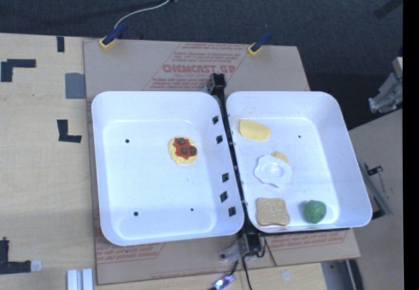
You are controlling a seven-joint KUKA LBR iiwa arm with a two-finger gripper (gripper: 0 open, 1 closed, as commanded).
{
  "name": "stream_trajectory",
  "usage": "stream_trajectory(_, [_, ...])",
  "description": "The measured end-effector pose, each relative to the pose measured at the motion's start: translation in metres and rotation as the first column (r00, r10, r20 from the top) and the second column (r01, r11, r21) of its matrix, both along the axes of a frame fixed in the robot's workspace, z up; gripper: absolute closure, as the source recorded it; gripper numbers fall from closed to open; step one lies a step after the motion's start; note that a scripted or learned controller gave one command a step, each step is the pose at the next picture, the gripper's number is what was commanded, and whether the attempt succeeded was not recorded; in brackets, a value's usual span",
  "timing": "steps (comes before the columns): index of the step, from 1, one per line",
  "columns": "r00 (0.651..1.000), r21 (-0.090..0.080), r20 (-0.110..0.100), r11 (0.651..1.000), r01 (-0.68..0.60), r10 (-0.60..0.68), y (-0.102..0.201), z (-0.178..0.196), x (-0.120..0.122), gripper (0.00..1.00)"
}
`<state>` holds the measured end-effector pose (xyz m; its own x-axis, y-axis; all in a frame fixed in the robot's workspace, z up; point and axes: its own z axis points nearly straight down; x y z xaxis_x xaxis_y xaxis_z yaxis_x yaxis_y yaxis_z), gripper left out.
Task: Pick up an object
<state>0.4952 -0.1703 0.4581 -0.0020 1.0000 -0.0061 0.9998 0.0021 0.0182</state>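
Cardboard sheet [196,66]: middle covered by both bins; printed red lettering cut short at the bin rims.
Cable [147,10]: runs out past the top edge.
Metal part [386,95]: at the right side, blurred, identity unclear.
Small yellow piece [281,156]: partly behind the fried egg [272,171].

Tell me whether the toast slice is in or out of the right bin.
In. The toast slice lies flat inside the right bin, by its near wall.

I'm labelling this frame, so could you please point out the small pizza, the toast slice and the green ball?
small pizza [183,150]: camera view, on its sauced middle.
toast slice [272,211]: camera view, centre of its top face.
green ball [314,211]: camera view, its middle.
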Motion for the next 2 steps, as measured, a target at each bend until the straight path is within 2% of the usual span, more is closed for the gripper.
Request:
stream_trajectory(1, [1.000, 0.001, -0.008, 1.000, 0.000, 0.000, -0.015, 0.082, 0.021, 1.00])
stream_trajectory(2, [1.000, 0.005, -0.018, 1.000, 0.004, -0.004, -0.039, 0.077, -0.013, 1.00])
